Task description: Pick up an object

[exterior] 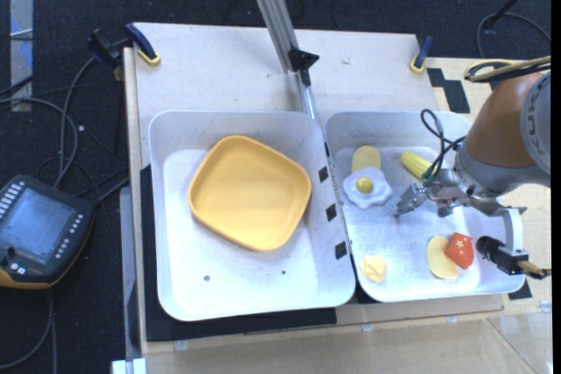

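No text, label, brand or number can be read anywhere — the screen of the handheld pendant left of the desk is a blur.

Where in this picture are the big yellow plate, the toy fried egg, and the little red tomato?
Yellow plate [250, 191], camera view: middle of its flat base.
Toy fried egg [366, 187], camera view: on its yellow yolk.
Red tomato [459, 250], camera view: middle of its red top.

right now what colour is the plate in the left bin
Yellow-orange all over, no pattern; the plate shows plainly in the camera view.
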Controlling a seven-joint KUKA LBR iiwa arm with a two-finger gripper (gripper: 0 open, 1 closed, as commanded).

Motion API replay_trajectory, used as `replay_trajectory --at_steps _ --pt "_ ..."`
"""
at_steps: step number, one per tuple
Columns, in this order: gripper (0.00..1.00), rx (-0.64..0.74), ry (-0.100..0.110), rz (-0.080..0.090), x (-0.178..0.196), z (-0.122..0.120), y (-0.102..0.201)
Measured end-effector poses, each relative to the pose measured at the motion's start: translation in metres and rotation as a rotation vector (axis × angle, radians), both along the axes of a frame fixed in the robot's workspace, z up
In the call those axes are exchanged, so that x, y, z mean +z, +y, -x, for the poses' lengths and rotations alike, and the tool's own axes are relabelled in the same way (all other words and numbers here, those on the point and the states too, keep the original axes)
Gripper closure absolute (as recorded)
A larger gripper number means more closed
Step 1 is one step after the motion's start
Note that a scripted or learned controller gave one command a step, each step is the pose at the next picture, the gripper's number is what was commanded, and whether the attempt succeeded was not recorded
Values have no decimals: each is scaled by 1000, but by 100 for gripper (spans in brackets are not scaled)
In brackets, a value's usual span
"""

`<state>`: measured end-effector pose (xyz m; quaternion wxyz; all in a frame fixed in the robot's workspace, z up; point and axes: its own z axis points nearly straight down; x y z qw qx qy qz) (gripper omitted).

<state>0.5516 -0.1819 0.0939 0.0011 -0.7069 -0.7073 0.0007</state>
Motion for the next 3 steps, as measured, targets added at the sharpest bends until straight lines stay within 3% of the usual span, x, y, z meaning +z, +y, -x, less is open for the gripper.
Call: replay_trajectory --at_steps 1,3 --pt "100 0 -3 1 12 -1 -1" --pt "100 0 -7 2 134 -8 0"
